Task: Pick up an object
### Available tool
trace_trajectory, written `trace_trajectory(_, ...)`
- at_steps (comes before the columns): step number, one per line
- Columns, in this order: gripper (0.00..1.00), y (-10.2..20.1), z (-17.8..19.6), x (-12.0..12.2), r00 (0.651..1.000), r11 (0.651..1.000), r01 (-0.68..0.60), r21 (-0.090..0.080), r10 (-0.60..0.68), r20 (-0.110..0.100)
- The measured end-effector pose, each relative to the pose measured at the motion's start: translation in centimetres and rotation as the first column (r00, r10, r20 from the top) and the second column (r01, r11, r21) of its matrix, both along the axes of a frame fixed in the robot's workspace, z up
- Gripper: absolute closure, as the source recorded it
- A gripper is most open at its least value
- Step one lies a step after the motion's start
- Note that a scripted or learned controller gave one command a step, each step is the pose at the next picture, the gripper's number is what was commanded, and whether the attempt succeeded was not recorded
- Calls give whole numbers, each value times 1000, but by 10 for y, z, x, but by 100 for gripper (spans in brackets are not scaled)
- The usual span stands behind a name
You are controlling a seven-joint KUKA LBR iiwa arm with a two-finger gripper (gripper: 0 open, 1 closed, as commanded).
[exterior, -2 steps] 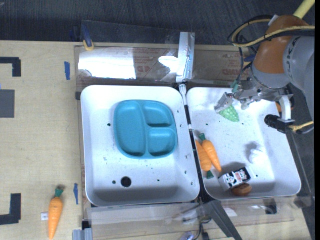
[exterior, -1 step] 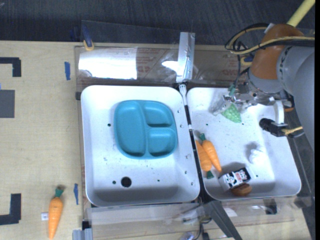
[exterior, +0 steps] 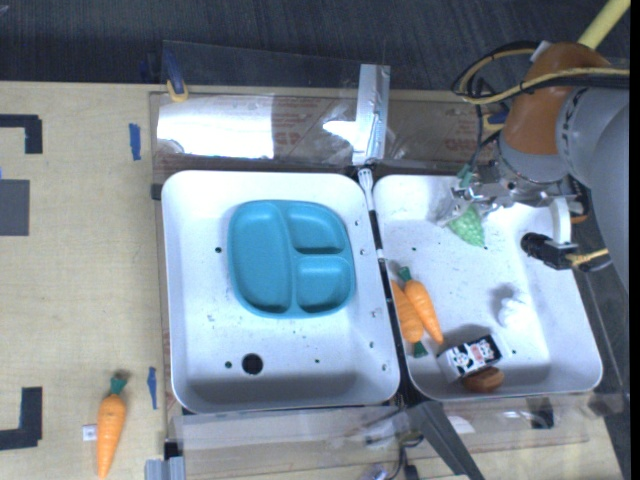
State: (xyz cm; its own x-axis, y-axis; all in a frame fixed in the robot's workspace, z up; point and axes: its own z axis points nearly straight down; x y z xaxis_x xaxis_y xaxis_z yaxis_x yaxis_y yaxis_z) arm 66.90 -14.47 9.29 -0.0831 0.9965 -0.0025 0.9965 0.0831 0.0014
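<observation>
Green object [exterior: 467,227] just below claw [exterior: 466,194]

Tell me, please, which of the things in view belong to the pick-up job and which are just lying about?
Belonging to the job:
- end effector, over the right bin
- green object just beneath it
- two carrots, white object and black-and-white item in that bin

Lying about:
- blue divided tray in the left bin
- carrot on the bench
</observation>
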Motion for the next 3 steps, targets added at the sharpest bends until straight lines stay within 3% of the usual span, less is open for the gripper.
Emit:
trace_trajectory(1, 100, 94, 109, 1, 999, 999, -40, 4, 40, 10)
trace_trajectory(2, 100, 122, 92, -86, 975, 975, -223, 3, 223, -2)
trace_trajectory(3, 100, 109, 158, -125, 1000, 1000, -20, 2, 20, 4)
